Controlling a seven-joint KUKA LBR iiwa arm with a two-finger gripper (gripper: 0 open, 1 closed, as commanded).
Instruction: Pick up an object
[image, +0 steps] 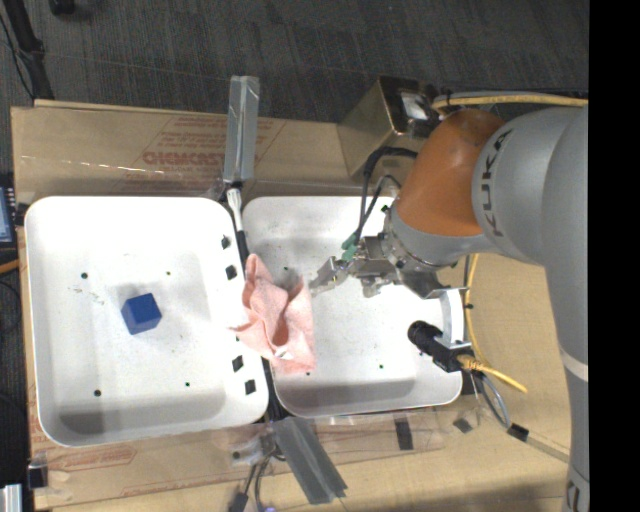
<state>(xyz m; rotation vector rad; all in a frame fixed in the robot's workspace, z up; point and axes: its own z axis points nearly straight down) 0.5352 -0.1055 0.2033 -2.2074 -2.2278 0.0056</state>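
A crumpled pink cloth (277, 322) lies in the right bin (400, 385), draped against its left wall and partly over the divider between the bins. A small blue cube (141, 312) sits on the floor of the left bin (60, 400), left of its middle. My gripper (345, 276) hangs over the right bin's middle, just right of the cloth's upper edge and slightly above it. No object shows in the gripper. The grey arm with its orange band comes in from the right and hides part of the bin's right side.
Both bins rest on a cardboard sheet (120, 140). A grey metal bar (240, 130) stands at the back between the bins. Small black clips (240, 365) line the divider. Yellow cable (495, 375) trails off the right bin's near right corner.
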